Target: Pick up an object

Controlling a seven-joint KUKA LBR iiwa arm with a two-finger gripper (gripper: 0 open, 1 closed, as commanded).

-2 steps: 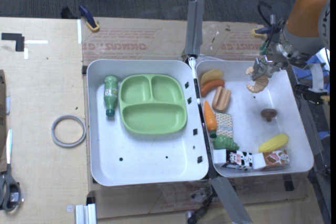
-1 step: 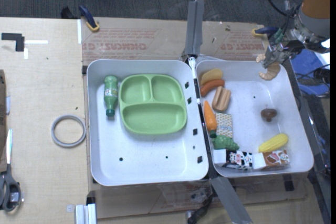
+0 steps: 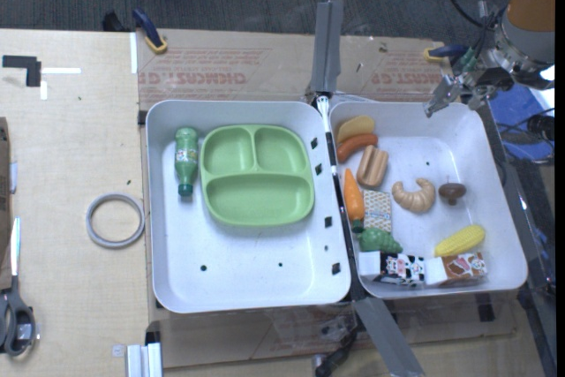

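Note:
The right bin (image 3: 459,137) holds several toy foods: a hot dog (image 3: 371,165), a croissant (image 3: 415,194), a brown mushroom (image 3: 452,192), a corn cob (image 3: 461,238), a carrot (image 3: 353,195), a yellow and orange piece (image 3: 356,131), a green vegetable (image 3: 380,239), a cow-patterned carton (image 3: 402,267) and a small brown box (image 3: 461,266). My gripper (image 3: 457,97) hangs over the bin's far right corner, above and apart from all of them. Its fingers stand open with nothing between them.
The left bin (image 3: 247,269) carries a green divided plate (image 3: 258,174) and a green bottle (image 3: 185,161). On the bench to the left lie a tape ring (image 3: 115,219) and scissors (image 3: 16,313). Cables and a clamp (image 3: 446,54) sit behind the right bin.

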